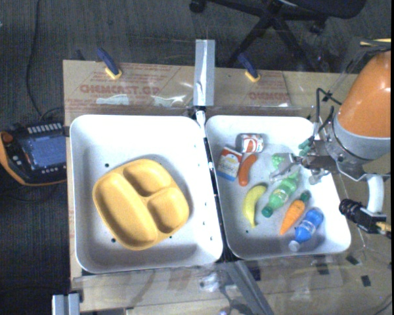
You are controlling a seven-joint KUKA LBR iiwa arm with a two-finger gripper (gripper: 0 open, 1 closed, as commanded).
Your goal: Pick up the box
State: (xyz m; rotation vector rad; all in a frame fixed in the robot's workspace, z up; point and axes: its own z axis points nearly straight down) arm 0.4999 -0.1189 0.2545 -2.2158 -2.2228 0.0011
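Observation:
The box [228, 165] is a small red and white carton lying near the left wall of the right bin [328, 245]. A red sausage [247, 168] lies against its right side and a red and white can [251, 142] sits just behind it. My gripper [289, 167] hangs over the right half of the same bin, roughly a hand's width right of the box and apart from it. It sits just above the green bottle [280, 195]. Nothing shows in its grasp.
In the right bin also lie a banana [252, 204], a carrot [292, 216] and a blue bottle [306, 227]. The left bin [85, 143] holds a yellow divided plate [142, 203]. A teach pendant [33, 155] lies off the bench at left.

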